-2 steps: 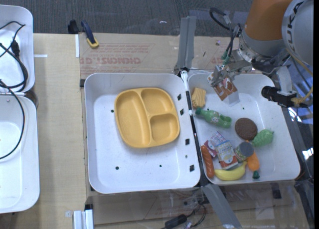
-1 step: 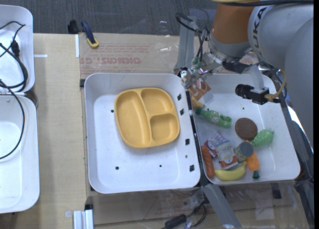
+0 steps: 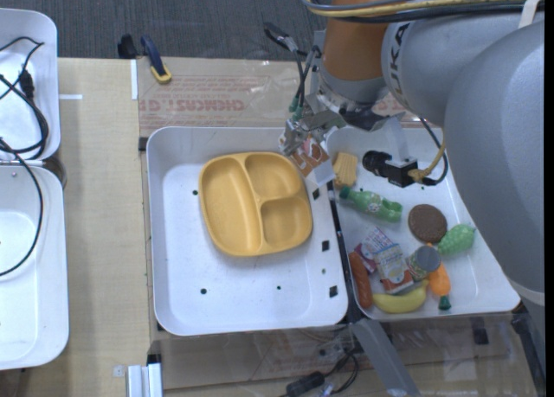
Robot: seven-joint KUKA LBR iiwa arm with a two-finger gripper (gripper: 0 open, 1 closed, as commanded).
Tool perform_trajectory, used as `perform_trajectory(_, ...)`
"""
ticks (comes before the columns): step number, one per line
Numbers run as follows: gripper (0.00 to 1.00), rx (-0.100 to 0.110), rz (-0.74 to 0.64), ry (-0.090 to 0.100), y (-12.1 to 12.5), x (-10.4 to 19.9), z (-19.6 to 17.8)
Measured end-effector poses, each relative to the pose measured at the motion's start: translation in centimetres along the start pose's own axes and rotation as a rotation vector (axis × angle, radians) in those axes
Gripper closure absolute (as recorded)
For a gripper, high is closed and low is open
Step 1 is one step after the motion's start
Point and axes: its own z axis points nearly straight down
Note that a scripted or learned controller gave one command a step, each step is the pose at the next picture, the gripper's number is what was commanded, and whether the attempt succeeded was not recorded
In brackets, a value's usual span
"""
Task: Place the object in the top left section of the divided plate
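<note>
Tool (image 3: 305, 140) hangs over seam between bins, small brown packet-like object (image 3: 310, 155) at its tip; you cannot tell whether it is grasped. Yellow three-section plastic plate (image 3: 255, 202) lies just left-below. Likely carry step; next, shift left over plate's top-left section, lower, release.

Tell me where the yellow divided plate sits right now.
The yellow divided plate lies flat in the left white bin, toward its upper right part, just left of the wall shared with the right bin. The gripper hangs above its upper right corner.
</note>
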Motion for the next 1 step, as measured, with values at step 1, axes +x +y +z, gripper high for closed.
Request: perform_trajectory(1, 0.00, -0.001, 0.000, 0.000, 0.01, -0.02, -0.03)
